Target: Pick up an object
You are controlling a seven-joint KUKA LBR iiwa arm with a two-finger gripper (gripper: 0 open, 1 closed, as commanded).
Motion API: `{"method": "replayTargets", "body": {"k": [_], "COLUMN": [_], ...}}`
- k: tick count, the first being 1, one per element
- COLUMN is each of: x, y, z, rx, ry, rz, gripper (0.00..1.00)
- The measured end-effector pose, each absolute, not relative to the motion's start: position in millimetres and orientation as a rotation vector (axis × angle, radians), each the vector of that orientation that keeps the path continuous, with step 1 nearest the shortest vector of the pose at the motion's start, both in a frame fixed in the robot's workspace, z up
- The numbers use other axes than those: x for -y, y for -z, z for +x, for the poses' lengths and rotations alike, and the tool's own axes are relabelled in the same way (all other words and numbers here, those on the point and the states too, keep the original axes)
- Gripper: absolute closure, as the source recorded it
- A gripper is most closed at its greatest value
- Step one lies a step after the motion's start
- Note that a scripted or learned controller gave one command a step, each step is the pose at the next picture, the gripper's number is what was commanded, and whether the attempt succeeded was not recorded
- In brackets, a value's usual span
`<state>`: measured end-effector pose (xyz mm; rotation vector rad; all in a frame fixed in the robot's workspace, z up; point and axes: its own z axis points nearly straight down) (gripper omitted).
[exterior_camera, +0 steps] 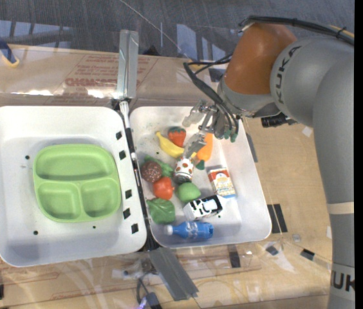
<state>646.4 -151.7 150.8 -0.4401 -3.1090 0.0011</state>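
Observation:
My gripper hangs over the back of the right bin, its metal fingers open and spread above the toys. Just below it lie a yellow banana, a red strawberry and an orange carrot. Nothing sits between the fingers. Further forward in the same bin are a brown ball-like toy, a red tomato, green pieces, a small carton, a black-and-white item and a blue bottle.
The left bin holds a green divided tray. A metal divider bar runs back between the bins. The grey arm with its orange band reaches in from the right above the bench.

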Motion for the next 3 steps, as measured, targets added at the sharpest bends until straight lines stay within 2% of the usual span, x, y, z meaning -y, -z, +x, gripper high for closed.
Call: {"method": "replayTargets", "body": {"k": [1,2,3], "x": [125,101,100], "y": [-89,-92,-100], "z": [611.7,568.6,569.7], "rx": [3.121,3.135,3.133], "ry": [0.002,-0.014,-0.011], "rz": [-0.303,-0.241,-0.237], "gripper": [0.0,0.0,1.0]}}
